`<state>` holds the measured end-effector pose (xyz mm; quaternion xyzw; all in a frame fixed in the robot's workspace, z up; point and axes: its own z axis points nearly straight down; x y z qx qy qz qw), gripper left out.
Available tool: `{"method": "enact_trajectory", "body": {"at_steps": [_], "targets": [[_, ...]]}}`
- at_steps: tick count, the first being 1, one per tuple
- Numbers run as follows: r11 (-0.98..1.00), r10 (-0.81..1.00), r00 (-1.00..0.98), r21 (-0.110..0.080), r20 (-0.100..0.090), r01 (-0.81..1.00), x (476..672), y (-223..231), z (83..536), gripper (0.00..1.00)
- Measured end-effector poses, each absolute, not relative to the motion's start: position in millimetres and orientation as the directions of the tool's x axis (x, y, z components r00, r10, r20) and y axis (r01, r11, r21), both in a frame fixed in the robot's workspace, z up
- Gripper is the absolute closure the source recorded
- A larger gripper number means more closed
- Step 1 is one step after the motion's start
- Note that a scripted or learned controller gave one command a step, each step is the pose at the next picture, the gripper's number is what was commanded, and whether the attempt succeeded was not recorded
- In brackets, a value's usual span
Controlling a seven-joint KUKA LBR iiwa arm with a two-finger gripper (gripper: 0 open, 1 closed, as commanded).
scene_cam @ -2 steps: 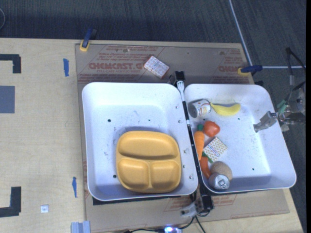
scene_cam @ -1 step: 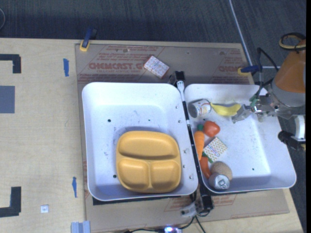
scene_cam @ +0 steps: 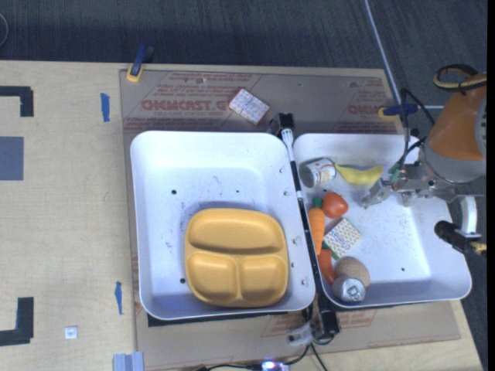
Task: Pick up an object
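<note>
While the jaws [scene_cam: 379, 194] hang in the right bin [scene_cam: 433, 284], grip unclear, a banana [scene_cam: 358, 175] lies at nine o'clock

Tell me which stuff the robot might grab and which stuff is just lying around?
Things it might grab: banana, small can, tomato, carrot, patterned packet, brown fuzzy ball, second can, yellow divided tray. The gripper is in the right bin.

Just lying around: patterned card behind the bins, blue-and-yellow clamp.
</note>
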<state>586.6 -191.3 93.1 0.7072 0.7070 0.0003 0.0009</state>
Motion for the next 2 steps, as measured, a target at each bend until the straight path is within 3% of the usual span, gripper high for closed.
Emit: {"method": "enact_trajectory", "body": {"at_steps": [1,2], "targets": [[0.0,1.0,0.0,0.001,0.001,1.0,532.1,-131.8,85.8,0.0],[-0.002,1.0,0.002,0.007,-0.004,1.0,503.2,-95.2,86.8,0.0]]}}
